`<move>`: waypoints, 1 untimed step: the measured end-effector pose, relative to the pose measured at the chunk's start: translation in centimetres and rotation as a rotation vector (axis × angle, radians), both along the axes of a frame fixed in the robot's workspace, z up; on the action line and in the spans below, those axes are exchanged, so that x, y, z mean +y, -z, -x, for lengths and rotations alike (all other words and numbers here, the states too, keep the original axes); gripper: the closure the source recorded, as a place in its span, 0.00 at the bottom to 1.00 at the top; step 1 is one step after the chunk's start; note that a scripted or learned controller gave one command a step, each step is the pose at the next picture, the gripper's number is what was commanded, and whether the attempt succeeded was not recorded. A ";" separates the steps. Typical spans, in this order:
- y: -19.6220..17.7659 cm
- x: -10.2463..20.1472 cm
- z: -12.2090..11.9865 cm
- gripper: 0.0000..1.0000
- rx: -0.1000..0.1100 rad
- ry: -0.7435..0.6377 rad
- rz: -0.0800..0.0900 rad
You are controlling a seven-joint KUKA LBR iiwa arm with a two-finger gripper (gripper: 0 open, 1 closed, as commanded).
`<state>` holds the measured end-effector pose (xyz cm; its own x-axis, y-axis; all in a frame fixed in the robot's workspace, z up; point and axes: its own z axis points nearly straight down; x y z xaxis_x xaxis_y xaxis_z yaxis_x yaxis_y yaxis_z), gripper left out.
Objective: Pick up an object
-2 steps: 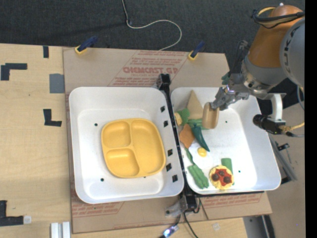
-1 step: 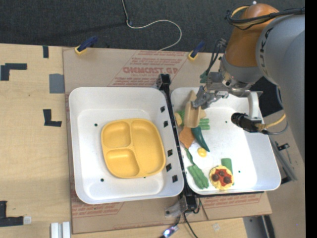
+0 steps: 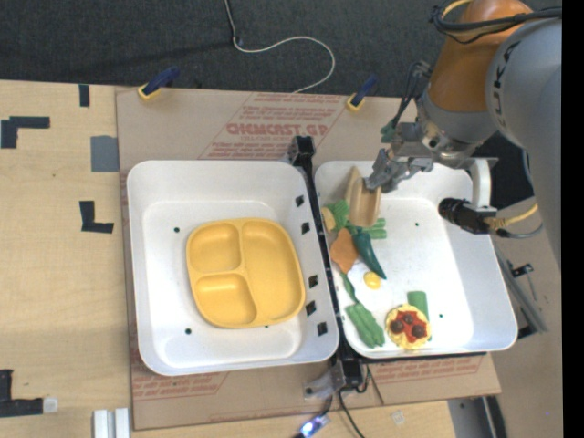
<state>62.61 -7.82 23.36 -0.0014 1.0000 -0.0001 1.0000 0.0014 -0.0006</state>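
Observation:
The right bin [image 3: 456, 272] holds a heap of toy food along its left side. My gripper [image 3: 378, 179] hangs over the top of that heap, reaching in from the upper right. A tan bread-like slice [image 3: 361, 203] stands on edge and tilted, its upper right edge pinched between the fingers. Under and beside it lie a light green leafy piece [image 3: 337, 215], an orange wedge [image 3: 344, 250] and a dark green pepper [image 3: 370, 250]. Part of the slice's lower edge is hidden among these.
Further down the right bin lie a fried egg [image 3: 370, 279], a green pod [image 3: 365, 325], a small round pizza [image 3: 408, 326] and a green block [image 3: 418, 301]. The left bin [image 3: 155, 199] bears a yellow divided plate [image 3: 245, 273]. A black divider [image 3: 310, 217] separates the bins.

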 end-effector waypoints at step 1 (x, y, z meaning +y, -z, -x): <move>1.1 0.0 0.9 1.00 0.002 0.000 0.001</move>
